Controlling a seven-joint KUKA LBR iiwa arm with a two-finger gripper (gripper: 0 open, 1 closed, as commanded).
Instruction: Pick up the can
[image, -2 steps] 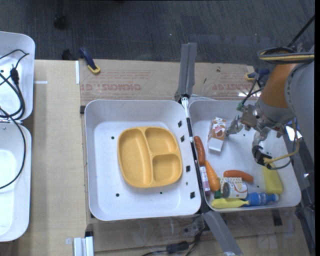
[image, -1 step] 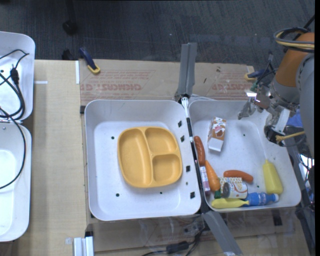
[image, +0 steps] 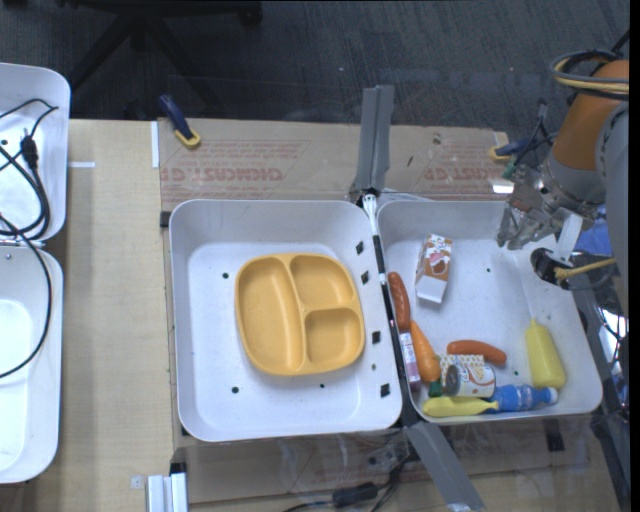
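Can (image: 470, 380) lies on its side near the front edge of the right bin (image: 500, 290), roughly 6 o'clock of that bin's floor. It sits in a cluster: sausage (image: 476, 351) just above it at 12 o'clock, carrot (image: 424, 352) touching or nearly touching at 10 o'clock, banana (image: 460, 406) just below at 6 o'clock, blue-capped water bottle (image: 523, 398) at 4 o'clock, yellow squeeze bottle (image: 544, 356) at 2 o'clock. A longer hot dog (image: 399, 300) lies along the left wall, and a small carton (image: 433, 269) lies further back at 11 o'clock.

Gripper (image: 520, 232) is over the bin's back right corner, at about 1 o'clock from the can and well apart from it (most of the bin's depth between them). Nothing is visible between the fingers; whether they stand apart or together cannot be told at this angle. Orange band of the arm (image: 585, 130) is above it at the frame's right.

Left bin (image: 200, 300) holds a yellow divided plate (image: 300, 312), about centre.
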